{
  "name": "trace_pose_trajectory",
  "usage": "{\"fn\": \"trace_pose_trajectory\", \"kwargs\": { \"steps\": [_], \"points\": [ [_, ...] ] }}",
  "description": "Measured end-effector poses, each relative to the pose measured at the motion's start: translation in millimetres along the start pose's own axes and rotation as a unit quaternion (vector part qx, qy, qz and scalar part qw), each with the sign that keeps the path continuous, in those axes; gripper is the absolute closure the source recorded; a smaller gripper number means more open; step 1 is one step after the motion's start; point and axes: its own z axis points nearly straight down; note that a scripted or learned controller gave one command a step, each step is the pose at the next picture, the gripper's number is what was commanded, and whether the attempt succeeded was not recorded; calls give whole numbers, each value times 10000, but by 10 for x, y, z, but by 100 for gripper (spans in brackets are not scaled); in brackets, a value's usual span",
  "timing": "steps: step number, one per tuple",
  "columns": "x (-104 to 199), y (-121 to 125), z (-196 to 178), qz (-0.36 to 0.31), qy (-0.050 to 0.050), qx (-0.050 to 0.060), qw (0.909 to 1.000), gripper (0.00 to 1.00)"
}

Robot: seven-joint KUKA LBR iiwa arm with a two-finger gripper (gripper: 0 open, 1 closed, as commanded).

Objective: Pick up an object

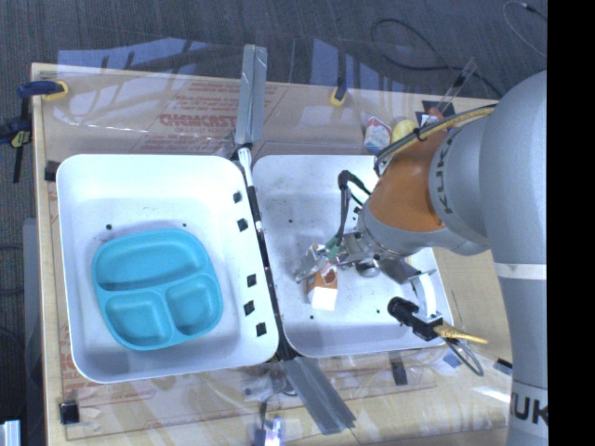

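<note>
A small orange-and-white carton lies near the middle of the right bin. My gripper reaches in from the right and hangs low just above the carton's far edge, its metal tip close to or touching the carton. The view does not show whether the carton is between the fingers. The grey arm with its orange band covers the right part of this bin.
A blue divided plate lies in the left bin. At the right bin's far rim, partly behind the arm, sit a white-and-blue packet and a yellow item. A raised divider separates the bins.
</note>
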Motion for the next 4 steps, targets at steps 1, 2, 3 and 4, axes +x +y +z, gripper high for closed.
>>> {"fn": "trace_pose_trajectory", "kwargs": {
  "steps": [1,2,3,4],
  "points": [
    [0,0,-99,-18,-1,7,10000,100],
    [-98,168,-1718,-680,-8,-12,9977,100],
    [38,158,-1909,832,-7,-7,9965,100],
    [40,159,-1909,830,-6,-6,9966,0]
  ]
}}
